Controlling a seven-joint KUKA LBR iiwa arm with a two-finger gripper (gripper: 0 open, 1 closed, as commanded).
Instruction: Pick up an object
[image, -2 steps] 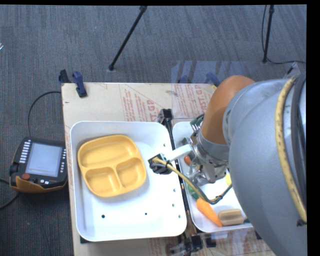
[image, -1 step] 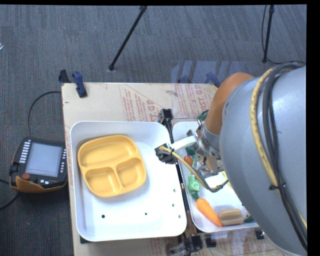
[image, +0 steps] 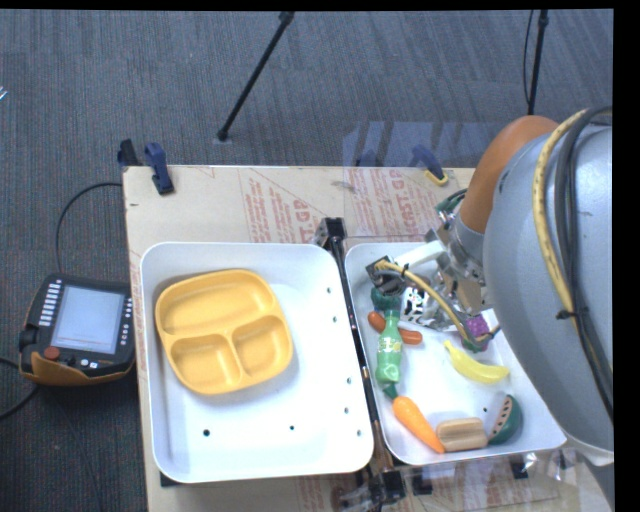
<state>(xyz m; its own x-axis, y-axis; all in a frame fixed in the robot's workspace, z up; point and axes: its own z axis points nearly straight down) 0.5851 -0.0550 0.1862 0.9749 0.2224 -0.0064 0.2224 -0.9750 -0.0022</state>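
A teach pendant (image: 78, 330) lies on the carpet beside the bench (image: 240, 205).

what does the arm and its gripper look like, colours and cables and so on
The arm is bulky, rounded and light grey, with an orange band above the wrist. A yellow cable and a dark one run along its casing. The gripper is a cluster of metal and black parts, crossed by a thinner yellow cable.

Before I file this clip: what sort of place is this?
Probably a robot lab: a teach pendant lies on grey carpet, tripod legs stand behind the bench, and toy food such as a banana fills one bin.
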